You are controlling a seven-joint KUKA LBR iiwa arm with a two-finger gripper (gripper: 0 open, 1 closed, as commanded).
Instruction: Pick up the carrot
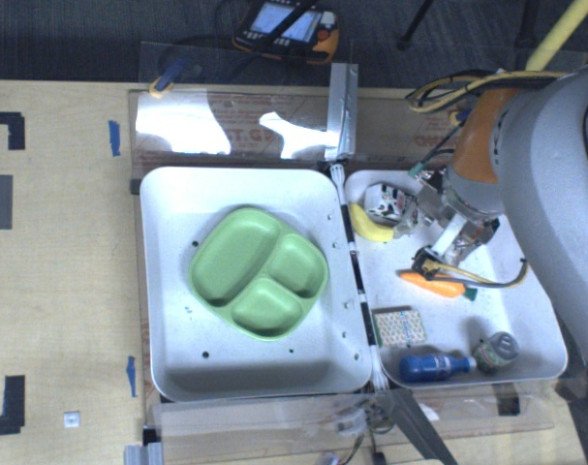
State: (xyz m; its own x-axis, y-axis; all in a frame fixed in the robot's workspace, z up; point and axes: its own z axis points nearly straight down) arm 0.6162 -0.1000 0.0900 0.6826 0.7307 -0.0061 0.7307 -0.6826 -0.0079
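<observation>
The carrot (pixel 432 284) is orange with a green tip. It lies flat in the middle of the right bin (pixel 536 298), pointing left to right. My gripper (pixel 385 203) hangs over the bin's far left corner, just above a yellow banana (pixel 368 227). It is up and to the left of the carrot, about a hand's width away. The grey arm with its orange band comes in from the right and hides the bin's far right part.
Along the right bin's front lie a speckled sponge (pixel 400 326), a blue bottle (pixel 433 364) and a small grey-green can (pixel 497 349). The left bin (pixel 177 347) holds a green divided plate (pixel 259 270). A metal divider wall (pixel 340 124) stands behind the bins.
</observation>
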